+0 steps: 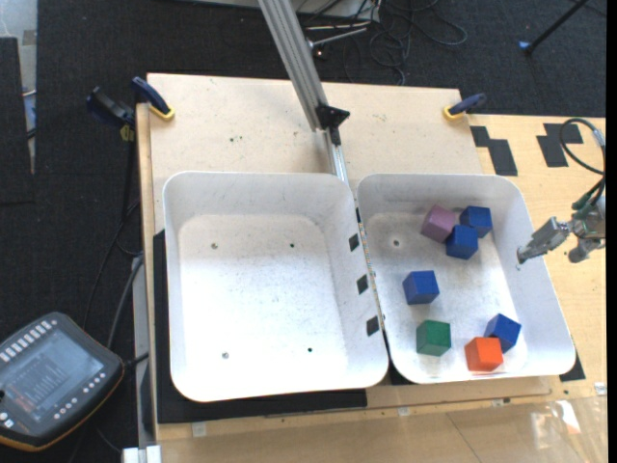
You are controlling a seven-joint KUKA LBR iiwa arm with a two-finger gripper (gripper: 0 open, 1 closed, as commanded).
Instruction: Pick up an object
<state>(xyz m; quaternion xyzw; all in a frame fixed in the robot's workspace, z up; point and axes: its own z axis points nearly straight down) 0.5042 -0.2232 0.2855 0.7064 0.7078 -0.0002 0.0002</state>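
The right bin (540, 302) holds several small blocks. A pink block (440, 224) touches two blue blocks (475, 219) (462, 242) near the far side. Another blue block (420, 286) sits alone in the middle. Along the near side are a green block (433, 337), an orange block (484, 353) and a blue block (502, 330). My gripper (555, 251) hangs just outside that bin's right rim, above the bench. It is open, with nothing between its fingers.
The left bin (183, 258) lies beside the right one, sharing a middle rim. A slanted metal pole (294, 51) comes down to the bins' far junction. Clamps (154, 99) (464, 106) grip the board's far corners. A teach pendant (43, 379) lies at the lower left.
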